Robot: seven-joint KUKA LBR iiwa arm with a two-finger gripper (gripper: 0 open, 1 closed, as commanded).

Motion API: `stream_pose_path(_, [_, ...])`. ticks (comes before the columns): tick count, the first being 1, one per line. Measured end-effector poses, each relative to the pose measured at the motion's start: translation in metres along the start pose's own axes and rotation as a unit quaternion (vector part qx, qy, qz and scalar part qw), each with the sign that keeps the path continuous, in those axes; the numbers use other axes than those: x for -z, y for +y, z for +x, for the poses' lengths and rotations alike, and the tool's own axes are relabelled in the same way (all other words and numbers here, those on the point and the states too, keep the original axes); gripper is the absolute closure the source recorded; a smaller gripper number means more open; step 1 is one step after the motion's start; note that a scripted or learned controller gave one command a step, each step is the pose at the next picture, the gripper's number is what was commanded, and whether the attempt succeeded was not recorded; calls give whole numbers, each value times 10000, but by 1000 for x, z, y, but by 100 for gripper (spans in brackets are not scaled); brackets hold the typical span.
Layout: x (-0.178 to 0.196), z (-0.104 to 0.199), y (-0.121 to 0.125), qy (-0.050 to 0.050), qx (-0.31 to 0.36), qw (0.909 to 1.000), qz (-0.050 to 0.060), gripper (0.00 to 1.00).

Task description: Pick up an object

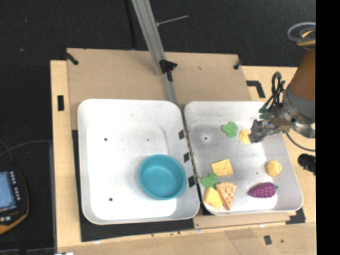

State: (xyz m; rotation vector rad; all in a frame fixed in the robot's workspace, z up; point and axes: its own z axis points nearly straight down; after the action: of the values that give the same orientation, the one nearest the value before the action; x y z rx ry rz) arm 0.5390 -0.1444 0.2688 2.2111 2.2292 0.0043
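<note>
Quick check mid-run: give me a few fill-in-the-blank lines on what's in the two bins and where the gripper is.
1. The round teal plastic bowl sits in the ____ white bin.
2. The purple toy grape bunch lies in the ____ white bin.
3. The gripper hangs beside a small ____ toy piece.

Missing words: left; right; yellow

Small yellow piece [244, 137] partly hidden behind gripper [256, 135] — shape unclear.
</note>
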Motion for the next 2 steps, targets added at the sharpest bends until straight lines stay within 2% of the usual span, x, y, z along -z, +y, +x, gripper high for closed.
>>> stream_pose_path(1, [4,50,2,4,-2,10000,4,100])
stream_pose_path(2, [-13,107,11,1,-5,10000,18,100])
